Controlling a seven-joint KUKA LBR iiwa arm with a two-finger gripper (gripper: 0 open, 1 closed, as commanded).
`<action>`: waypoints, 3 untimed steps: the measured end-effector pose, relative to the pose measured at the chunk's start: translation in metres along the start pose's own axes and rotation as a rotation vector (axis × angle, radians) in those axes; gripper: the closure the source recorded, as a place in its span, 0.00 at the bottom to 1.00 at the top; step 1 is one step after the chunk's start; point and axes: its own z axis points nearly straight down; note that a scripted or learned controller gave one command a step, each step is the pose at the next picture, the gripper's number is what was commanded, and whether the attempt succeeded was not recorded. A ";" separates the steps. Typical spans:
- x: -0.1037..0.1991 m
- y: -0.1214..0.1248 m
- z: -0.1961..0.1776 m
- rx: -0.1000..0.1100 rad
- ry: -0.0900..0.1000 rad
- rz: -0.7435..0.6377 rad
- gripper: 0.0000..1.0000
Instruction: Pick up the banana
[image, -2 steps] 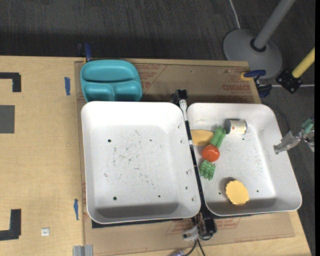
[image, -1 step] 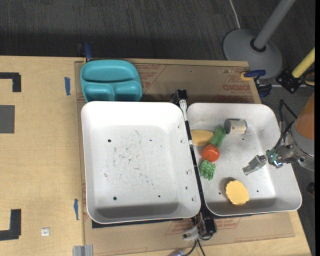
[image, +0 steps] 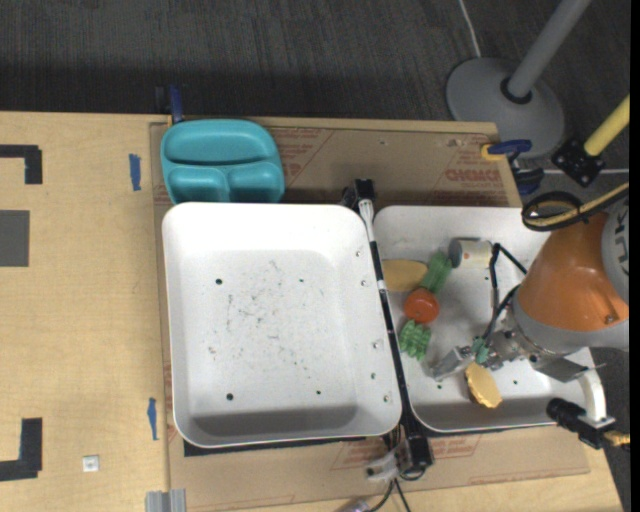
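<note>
The banana (image: 484, 388), a short yellow piece, lies near the front wall of the right bin (image: 520, 420). My gripper (image: 472, 358) hangs low over the bin floor, directly behind the banana and close to it or touching it. Above the gripper, the arm's orange band (image: 568, 284) and grey wrist cover the right part of this bin. Nothing shows the banana lifted off the floor.
In the right bin's left half lie a pale yellow rounded item (image: 405, 275), a red tomato-like ball (image: 422, 306), two green pieces (image: 438, 270) (image: 415, 339) and a small white cylinder (image: 468, 250). The left bin (image: 190, 300) adjoins it. A teal tray (image: 221, 160) sits behind.
</note>
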 end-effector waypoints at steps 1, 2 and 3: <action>0.000 0.000 0.000 0.000 0.000 0.000 0.00; 0.007 0.036 0.000 -0.003 -0.003 -0.275 0.00; 0.052 0.137 -0.100 -0.003 -0.002 -0.379 0.00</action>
